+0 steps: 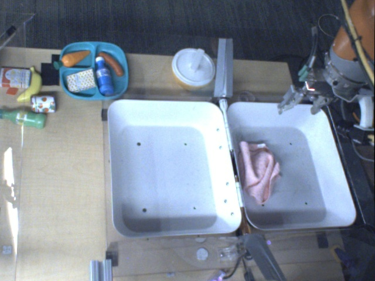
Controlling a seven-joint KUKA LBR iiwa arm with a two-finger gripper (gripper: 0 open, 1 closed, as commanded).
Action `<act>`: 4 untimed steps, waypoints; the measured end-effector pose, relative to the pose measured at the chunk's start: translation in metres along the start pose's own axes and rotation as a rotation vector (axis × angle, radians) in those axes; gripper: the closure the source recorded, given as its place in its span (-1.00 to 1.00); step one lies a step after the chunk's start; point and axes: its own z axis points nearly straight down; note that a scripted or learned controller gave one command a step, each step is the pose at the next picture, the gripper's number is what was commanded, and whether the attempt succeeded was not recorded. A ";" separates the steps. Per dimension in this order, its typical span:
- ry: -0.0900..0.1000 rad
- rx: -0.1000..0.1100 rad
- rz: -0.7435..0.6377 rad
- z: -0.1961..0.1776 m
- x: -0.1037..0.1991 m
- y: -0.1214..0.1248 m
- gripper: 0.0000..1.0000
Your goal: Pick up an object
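Over the far right corner of the right bin (337,183), the gripper (302,100) hangs with its two fingers spread and nothing between them, so it is released and carries no load. Within that same bin lies the only candidate for the task, a crumpled pink cloth (259,170), resting on the floor of the bin near its left wall and well apart from the gripper. Beside it, the left bin (117,174) shares a central rim with the right one. At the back left of the worktop (53,186) stand a blue divided tray (94,69) of toy food, a banana (30,86), a small can (43,103) and a green bottle (23,118); a white lidded cup (193,67) sits behind the bins. Judged from this arrangement, the step in hand is the approach, with no grasp begun. The next move would call for travel toward the near left across the bin, then a descent onto the raised folds of the cloth, where soft fabric offers the fingers a ridge to pinch.
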 end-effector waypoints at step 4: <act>0.000 -0.004 -0.238 0.085 0.068 -0.021 -1.00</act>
